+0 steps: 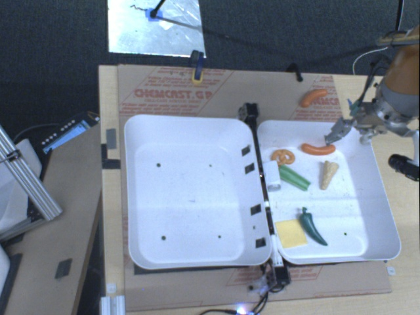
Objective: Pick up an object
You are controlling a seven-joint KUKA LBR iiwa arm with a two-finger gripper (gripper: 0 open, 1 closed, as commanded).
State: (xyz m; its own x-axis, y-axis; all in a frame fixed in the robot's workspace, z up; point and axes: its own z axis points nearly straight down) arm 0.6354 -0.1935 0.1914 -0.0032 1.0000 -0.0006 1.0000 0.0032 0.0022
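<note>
From the camera above, we see the desk point(164, 87) carrying two white bins side by side. The left bin point(190, 189) has bare white floor. The right bin point(367, 209) holds several toy foods: a sausage point(318, 149) near its far edge, a pretzel point(283, 156) just left of it, a green pod point(293, 178) below the pretzel, a pale cone point(328, 174) to the right of the pod, a yellow square point(291, 233) near the front, and a dark green pepper point(312, 228) touching the square's right side.

A second sausage point(314, 97) lies on the desk beyond the right bin, outside it.

The arm point(400, 84) comes in from the right, and its jaws point(338, 133) hang over the far right part of the right bin, just above and to the right of the sausage inside it. We see nothing between them; whether they are spread or closed we cannot tell, as they are small and blurred. The sausage lies flat on the bin floor, apart from the other pieces.
</note>
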